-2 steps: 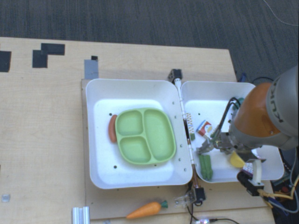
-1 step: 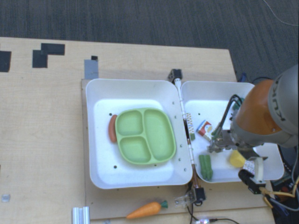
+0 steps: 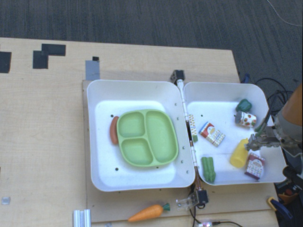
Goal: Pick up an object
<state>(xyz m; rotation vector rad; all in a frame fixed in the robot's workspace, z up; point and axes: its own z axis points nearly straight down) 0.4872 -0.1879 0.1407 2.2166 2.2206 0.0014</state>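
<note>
The end effector [image 3: 254,144] sits at the right edge of the frame, low over the right bin [image 3: 222,96], between the yellow bottle [image 3: 239,155] and the red packet [image 3: 254,167]. Whether it is released or clenched cannot be told; the metal parts blur together, and nothing is plainly held.

The bottle lies tilted in the lower right of that bin, just left of the end effector and near the packet. It looks like a light, stiff plastic toy, probably smooth and apt to slip; a grip across its narrow body, near the middle, seems safest. The packet looks flat and light, harder to pinch off the bin floor.

The grey arm [image 3: 289,126] enters from the right edge at mid-height, its orange band [image 3: 294,103] uppermost, wrist bent downward into the bin

A green plate [image 3: 147,137] fills the left bin [image 3: 102,141]; a carrot [image 3: 147,213] lies on the table [image 3: 42,136] below
</note>
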